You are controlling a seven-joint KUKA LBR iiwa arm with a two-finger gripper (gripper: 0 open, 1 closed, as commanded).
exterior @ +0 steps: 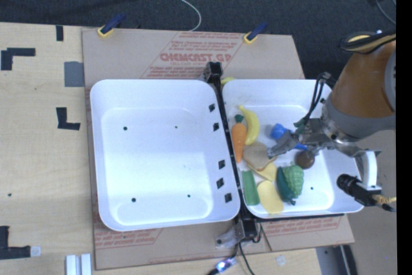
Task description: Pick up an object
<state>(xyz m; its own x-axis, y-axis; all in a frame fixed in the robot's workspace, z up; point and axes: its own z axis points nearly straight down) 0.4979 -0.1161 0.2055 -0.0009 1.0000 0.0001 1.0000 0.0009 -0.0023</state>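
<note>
Overhead: small blue toy (279, 132) near right bin's (322, 201) middle, just beside gripper (278, 150); finger state unclear.

The arm (360, 90) runs off the right edge. Its gripper (283, 148) partly covers a blue object (278, 132), too small to identify.

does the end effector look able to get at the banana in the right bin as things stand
Probably yes. The end effector hangs low in the right bin, just right of the banana. The banana lies on top near the divider, with an orange carrot beside it and nothing over it.
</note>
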